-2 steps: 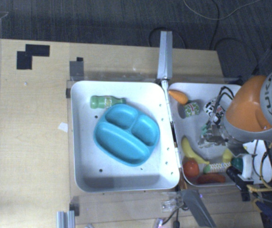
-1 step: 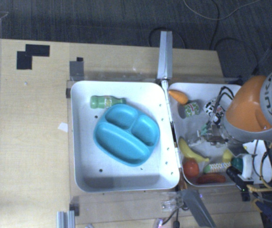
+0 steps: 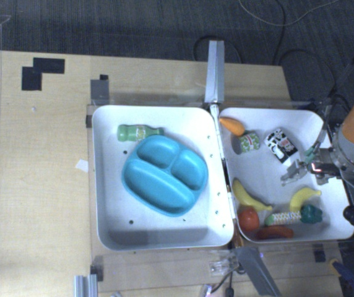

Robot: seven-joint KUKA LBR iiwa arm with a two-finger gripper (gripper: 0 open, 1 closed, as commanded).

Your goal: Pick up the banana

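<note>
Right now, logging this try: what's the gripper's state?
Gripper: open, holding nothing, over the right bin above a banana.

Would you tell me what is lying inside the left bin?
The left bin holds a blue divided plate and a green bottle. Whatever lies beneath the plate is covered.

Glossy blue plastic tray (image 3: 164,173); smooth white bins (image 3: 158,237); pale wood bench (image 3: 34,178).

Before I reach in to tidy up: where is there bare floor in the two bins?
Left bin: bare strip along its near edge, below the blue plate. Right bin: bare middle, between the green cup and banana. Its near edge is crowded.
</note>
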